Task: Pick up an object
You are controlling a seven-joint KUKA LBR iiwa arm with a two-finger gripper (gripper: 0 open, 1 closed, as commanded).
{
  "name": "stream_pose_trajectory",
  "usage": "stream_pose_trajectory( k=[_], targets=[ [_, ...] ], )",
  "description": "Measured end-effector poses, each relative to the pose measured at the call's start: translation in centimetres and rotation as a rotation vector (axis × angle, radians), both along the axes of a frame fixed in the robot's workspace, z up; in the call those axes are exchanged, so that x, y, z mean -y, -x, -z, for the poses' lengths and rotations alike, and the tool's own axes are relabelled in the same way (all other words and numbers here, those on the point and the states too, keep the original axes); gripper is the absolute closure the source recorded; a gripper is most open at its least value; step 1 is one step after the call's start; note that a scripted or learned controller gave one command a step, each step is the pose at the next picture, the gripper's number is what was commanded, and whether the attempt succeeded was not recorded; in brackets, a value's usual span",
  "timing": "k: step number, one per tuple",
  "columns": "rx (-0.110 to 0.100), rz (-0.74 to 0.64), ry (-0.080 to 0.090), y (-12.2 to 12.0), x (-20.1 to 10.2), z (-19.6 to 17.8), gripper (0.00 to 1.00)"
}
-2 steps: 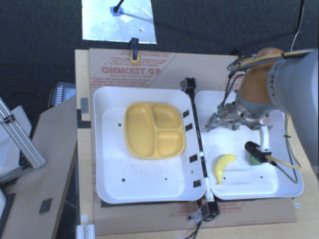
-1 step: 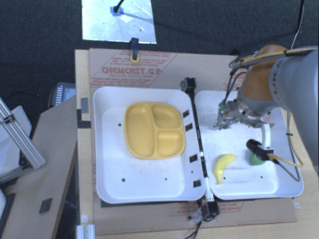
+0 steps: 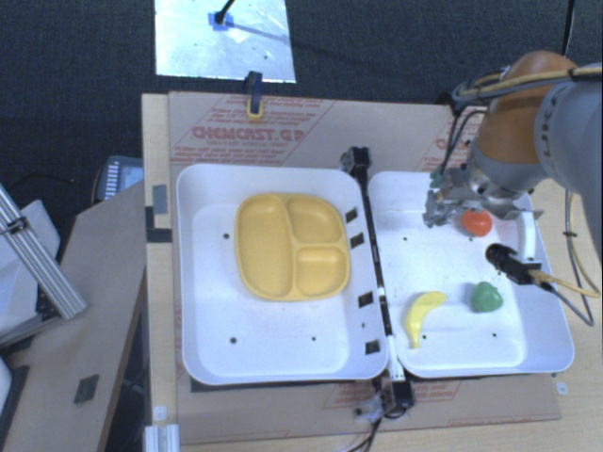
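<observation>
Claw (image 3: pixel 450 207) low in right shallow white bin (image 3: pixel 542 347), beside small orange-red round object (image 3: pixel 476 222); grip state cannot tell. Yellow plastic banana (image 3: pixel 422 314) and green lumpy object (image 3: pixel 486 297) lie nearer front. Yellow divided tray (image 3: pixel 290 246) in left bin (image 3: pixel 203 332).

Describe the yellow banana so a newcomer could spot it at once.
Look at the right-hand white bin, the one the arm reaches into. Along its near left side lies the banana, a small curved yellow piece close to the divider between the bins. The green object beside it and the orange-red object further back are both rounded; only the banana is yellow and crescent-shaped.
</observation>
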State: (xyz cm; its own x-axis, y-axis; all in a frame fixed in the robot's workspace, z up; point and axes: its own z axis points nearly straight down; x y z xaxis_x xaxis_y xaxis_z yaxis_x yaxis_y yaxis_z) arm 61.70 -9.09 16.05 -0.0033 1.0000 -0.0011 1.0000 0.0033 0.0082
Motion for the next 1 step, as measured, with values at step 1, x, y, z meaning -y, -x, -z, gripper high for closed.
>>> stream_pose_trajectory(
  k=[1],
  targets=[
    [0.0,-0.001,0.0,-0.06,-0.46,-6.38,1.0]
  ],
)
